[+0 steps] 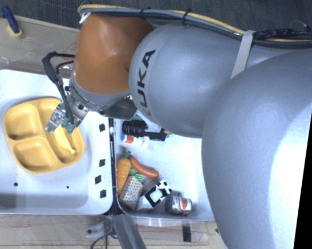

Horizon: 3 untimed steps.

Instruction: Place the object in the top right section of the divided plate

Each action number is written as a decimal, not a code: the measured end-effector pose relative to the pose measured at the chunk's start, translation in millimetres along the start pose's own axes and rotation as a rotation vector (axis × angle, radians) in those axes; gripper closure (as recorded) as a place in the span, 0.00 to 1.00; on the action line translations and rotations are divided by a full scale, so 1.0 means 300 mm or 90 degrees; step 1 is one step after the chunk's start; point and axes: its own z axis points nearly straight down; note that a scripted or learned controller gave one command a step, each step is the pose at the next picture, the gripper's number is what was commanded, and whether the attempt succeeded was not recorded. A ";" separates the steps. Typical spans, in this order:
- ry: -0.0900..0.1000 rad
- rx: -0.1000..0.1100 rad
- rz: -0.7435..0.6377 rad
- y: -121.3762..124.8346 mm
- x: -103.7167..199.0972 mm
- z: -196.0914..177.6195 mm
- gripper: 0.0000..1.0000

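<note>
We saw our hand (64, 121) poised over the yellow divided plate (25, 131) in the white bin at the frame's left, above its right-hand sections. A small greenish object (70, 128) seemed pinched between its fingers; releasing looked next.

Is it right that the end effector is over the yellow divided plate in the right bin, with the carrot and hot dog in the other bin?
Not quite. The camera view shows the yellow divided plate in the left bin, with the end effector over it. The carrot and hot dog lie in the right bin.
</note>
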 end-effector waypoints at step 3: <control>0.000 0.000 0.136 -0.089 0.052 -0.060 1.00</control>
